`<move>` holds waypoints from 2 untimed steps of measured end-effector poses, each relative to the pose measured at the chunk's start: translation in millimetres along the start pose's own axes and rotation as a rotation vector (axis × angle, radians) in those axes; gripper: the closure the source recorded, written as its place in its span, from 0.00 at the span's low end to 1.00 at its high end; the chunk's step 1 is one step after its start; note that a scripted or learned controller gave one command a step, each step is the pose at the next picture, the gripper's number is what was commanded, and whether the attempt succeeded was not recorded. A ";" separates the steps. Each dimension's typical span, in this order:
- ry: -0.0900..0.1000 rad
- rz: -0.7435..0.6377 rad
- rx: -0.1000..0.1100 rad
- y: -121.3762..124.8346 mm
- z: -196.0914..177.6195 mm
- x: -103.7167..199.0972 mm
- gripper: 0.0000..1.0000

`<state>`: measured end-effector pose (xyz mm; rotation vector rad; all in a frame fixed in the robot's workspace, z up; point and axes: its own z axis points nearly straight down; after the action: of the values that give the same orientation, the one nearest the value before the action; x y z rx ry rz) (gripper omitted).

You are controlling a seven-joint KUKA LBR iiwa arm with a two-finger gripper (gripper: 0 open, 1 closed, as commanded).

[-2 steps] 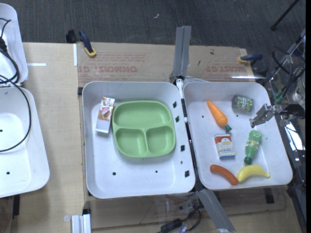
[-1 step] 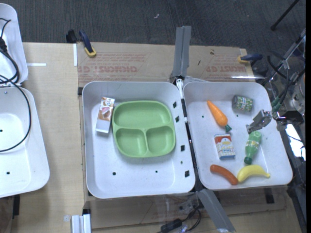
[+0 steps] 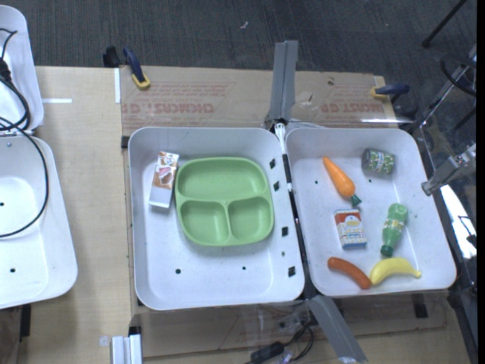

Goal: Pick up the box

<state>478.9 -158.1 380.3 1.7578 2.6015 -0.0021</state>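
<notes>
Lying flat among the food, the small box (image 3: 350,228) sits nearer the tool (image 3: 445,174) than the other box (image 3: 163,179); can't tell tool's state.

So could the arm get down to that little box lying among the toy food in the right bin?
Probably yes. The box lies flat with open space above it. The carrot, bottle and sausage sit close but apart from it, so a descent from above looks unobstructed.

A cardboard-topped bench (image 3: 76,97) bears two white bins (image 3: 151,279) (image 3: 432,264) side by side.
</notes>
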 end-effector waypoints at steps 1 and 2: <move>0.003 -0.073 0.002 48.5 140.0 -2.0 0.00; 0.001 0.074 0.001 71.7 114.1 14.9 0.00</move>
<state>539.9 -117.9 266.2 1.8529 2.5362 -0.0019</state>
